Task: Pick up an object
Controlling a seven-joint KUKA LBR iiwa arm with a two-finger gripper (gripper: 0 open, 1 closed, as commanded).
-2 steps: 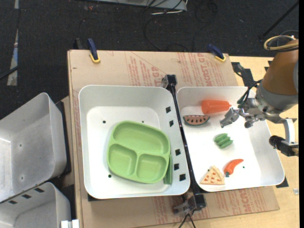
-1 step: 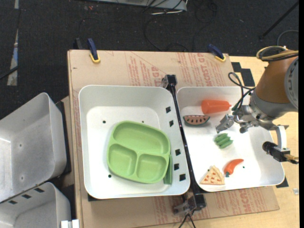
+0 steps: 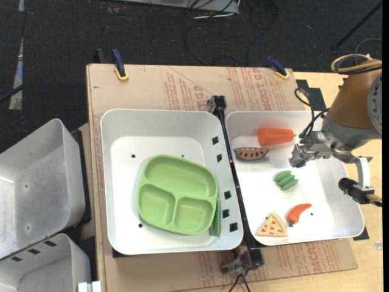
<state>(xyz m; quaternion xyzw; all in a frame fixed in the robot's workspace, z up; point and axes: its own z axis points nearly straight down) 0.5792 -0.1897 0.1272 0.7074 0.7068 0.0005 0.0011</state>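
Just beside fingers (image 3: 298, 158), green toy (image 3: 285, 179)

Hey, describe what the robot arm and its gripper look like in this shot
The arm is a rounded grey body with a broad orange band and a yellowish cable looped over its top. A black cable runs along its left side. The gripper is a small grey metal assembly, and a black fitting on a pale bracket sticks out below the wrist.

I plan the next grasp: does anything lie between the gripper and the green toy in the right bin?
Nothing visible does. The gripper is just above and right of the green toy; the carrot and watermelon slice lie off to the side.
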